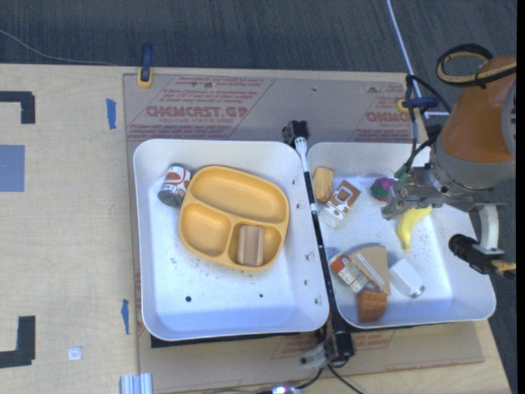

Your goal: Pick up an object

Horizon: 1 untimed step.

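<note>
Camera view looks down on a pale wooden bench [66, 245] with blue tape marks, and dark grey carpet [246, 15] beyond its far edge. A sheet printed with red lettering [213, 109] lies under two white bins. In the left bin [164, 302] sits a yellow divided tray [221, 199] with a brownish block [250, 245] in its near right compartment; a crushed can [173, 185] touches the tray's left rim. The right bin [467, 302] holds a tan piece [323, 183] and a small carton [340, 199] near its left wall, a purple-green item [381, 189], a yellow banana [408, 226], and nearer, a cardboard piece [373, 263], a waffle-like block [372, 305] and a white block [406, 277]. The gripper [408, 202] hangs over the banana's far end, just right of the purple-green item; whether its fingers are wide or narrow I cannot tell.
</note>
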Motion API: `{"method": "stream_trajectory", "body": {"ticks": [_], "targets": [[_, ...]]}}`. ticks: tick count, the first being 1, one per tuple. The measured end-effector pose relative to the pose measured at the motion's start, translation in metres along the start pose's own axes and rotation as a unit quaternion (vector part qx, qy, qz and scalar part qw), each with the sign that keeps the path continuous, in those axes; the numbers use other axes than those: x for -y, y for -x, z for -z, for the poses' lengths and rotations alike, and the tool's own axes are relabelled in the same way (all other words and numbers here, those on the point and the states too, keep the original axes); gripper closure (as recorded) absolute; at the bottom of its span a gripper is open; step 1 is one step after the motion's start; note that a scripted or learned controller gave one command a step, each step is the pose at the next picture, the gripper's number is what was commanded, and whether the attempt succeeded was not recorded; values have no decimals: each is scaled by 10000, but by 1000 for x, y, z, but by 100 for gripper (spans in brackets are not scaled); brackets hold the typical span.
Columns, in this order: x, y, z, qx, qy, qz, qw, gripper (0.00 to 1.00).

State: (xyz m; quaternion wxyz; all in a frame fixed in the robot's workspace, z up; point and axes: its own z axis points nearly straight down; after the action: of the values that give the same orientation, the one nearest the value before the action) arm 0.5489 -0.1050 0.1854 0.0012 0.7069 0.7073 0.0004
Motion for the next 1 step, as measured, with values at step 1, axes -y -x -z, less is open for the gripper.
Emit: {"method": "stream_trajectory", "body": {"ticks": [1], "targets": [[-20,35,-5,2,0,-3,10000,100]]}}
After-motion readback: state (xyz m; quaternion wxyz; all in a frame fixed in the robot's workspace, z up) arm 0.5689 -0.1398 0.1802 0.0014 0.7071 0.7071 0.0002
